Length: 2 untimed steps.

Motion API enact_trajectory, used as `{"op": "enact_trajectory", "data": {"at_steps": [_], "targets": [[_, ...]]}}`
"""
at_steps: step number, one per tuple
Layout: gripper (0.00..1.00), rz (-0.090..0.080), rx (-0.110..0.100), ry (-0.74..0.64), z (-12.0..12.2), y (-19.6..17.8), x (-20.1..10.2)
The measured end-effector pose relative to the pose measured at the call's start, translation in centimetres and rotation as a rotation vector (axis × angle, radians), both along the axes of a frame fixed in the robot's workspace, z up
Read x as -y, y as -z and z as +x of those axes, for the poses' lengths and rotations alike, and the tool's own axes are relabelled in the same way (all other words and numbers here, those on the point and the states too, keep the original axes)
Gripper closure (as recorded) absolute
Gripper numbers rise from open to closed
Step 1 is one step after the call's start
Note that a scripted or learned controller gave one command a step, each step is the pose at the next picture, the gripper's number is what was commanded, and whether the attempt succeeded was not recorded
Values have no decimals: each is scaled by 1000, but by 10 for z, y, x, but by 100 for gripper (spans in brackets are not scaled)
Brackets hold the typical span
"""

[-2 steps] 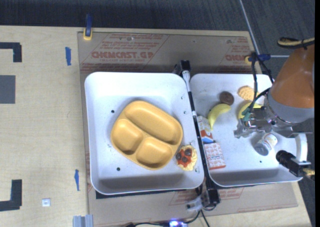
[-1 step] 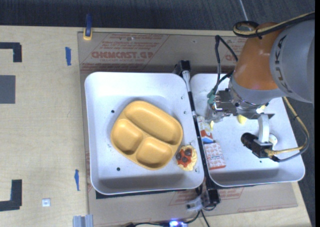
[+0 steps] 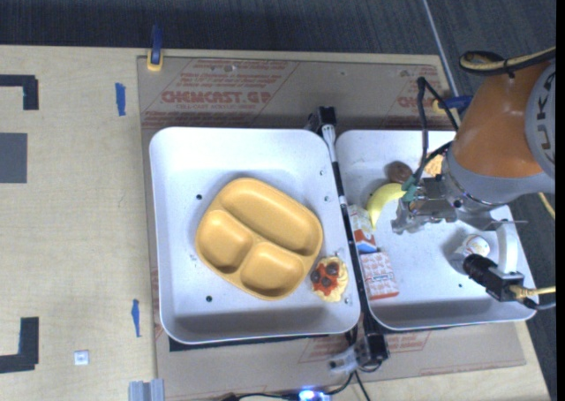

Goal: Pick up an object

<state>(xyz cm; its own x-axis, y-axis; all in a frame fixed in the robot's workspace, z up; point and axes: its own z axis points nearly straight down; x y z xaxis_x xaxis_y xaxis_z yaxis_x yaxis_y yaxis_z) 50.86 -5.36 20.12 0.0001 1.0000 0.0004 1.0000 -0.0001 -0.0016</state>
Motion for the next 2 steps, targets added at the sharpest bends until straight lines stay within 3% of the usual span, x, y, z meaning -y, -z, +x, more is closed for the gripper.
{"op": "enact_trajectory", "data": {"at_steps": [1, 2], "targets": [[100, 0, 2, 1, -29, 35, 72], [100, 0, 4, -2, -6, 17, -16]]}}
